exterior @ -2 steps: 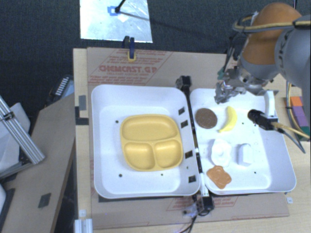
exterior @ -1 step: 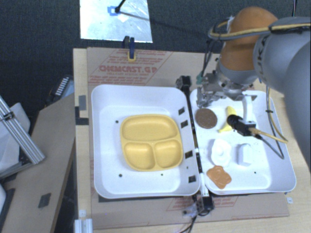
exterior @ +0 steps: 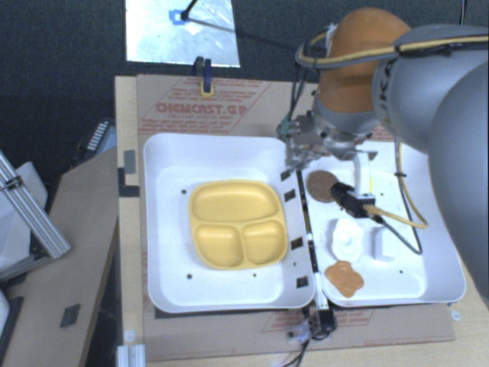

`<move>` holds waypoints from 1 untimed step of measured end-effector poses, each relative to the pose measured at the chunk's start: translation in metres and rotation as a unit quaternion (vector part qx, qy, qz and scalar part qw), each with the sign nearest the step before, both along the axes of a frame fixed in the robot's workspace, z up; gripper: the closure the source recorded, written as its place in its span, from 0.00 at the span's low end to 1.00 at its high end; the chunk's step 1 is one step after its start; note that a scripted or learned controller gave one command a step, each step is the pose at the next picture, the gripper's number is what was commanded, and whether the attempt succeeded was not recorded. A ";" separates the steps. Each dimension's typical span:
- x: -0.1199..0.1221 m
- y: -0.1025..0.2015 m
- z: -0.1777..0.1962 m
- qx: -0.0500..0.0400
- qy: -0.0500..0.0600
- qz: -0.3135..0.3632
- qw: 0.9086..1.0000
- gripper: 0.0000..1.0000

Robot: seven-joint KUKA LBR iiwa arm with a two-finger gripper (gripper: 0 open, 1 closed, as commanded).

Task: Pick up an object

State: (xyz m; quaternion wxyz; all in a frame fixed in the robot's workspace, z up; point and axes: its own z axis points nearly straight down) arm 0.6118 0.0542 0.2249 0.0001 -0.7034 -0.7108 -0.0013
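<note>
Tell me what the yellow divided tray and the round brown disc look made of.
Yellow divided tray: likely molded plastic, matte to satin, with soft rounded compartment walls and uniform color. Round brown disc: unclear, perhaps rubbery plastic play food; flat, dull brown, no shine.

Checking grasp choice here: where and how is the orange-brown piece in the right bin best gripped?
Probably across the orange-brown piece at its narrower upper part, coming straight down. It lies flat near the bin's front, apart from the white piece, so its sides look free.

My arm (exterior: 435,90) is smooth grey, with a rounded orange band (exterior: 359,44) above the wrist. Yellow and black cables (exterior: 397,212) trail off toward five o'clock.
</note>
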 end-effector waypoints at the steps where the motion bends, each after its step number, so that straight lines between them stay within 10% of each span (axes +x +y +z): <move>1: -0.014 0.056 -0.008 0.000 0.001 0.000 1.000 1.00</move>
